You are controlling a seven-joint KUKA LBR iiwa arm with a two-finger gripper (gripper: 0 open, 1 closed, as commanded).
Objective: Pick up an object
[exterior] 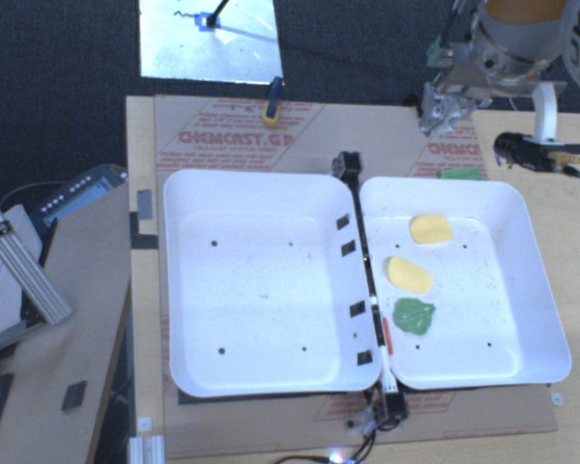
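Note:
In the right bin (532, 259) lie three small things: a yellow piece (430, 228) near the back, a second yellow piece (409, 275) below it, and a green lump (413, 315) nearest the front. My gripper (443, 116) hangs high above the bench behind the right bin's back edge, well away from all three pieces. Nothing sits between its fingers as far as the view shows.
The left bin (188, 288) stands beside the right one, joined by a black clip strip (360, 259). A green tag (461, 173) lies on the board behind the right bin. A yellow and blue clamp (272, 112) sits at the board's back edge.

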